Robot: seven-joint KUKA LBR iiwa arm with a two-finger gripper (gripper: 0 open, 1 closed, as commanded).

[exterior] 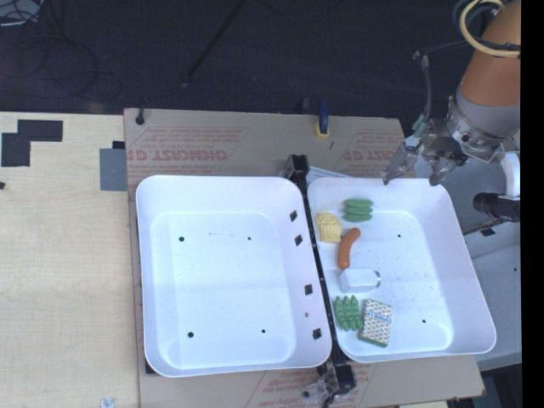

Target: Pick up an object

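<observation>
Hovering at the upper right of the frame, the gripper [415, 170] sits above the far rim of the right bin [463, 253], jaws spread open with nothing between them. Down the bin's left side lie a green pod [358, 208], corn [328, 225], a sausage [348, 247], a white block [359, 280], another green piece [346, 311] and a patterned packet [376, 322], all well apart from the fingers.

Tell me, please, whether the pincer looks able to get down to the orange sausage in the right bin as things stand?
Probably yes. The pincer hangs open above the right bin's far rim, and the orange sausage lies uncovered, with the yellow corn close beside it, so a grasp from above looks free.
</observation>
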